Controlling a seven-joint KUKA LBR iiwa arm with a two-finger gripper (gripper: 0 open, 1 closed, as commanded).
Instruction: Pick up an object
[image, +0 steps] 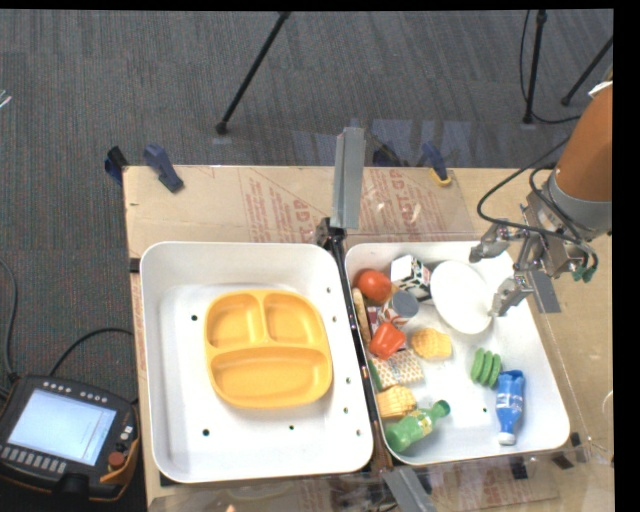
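Observation:
The right bin (555, 400) holds several toys. Among them are a white round plate (460, 297), a red tomato (374, 285), an orange pepper (387, 340), a yellow corn piece (431, 345), a green ridged piece (486, 368), a blue bottle (510, 405) and a green bottle (417, 425). My gripper (497, 272) hangs over the bin's upper right, just right of the white plate. It is open, with nothing between its fingers. One fingertip (503, 299) is at the plate's right edge.
The left bin (165, 300) bears a yellow divided tray (268, 348). A grey upright post (348, 185) stands behind the seam between the bins. A teach pendant (65, 432) lies on the floor at lower left. Cables loop beside the wrist.

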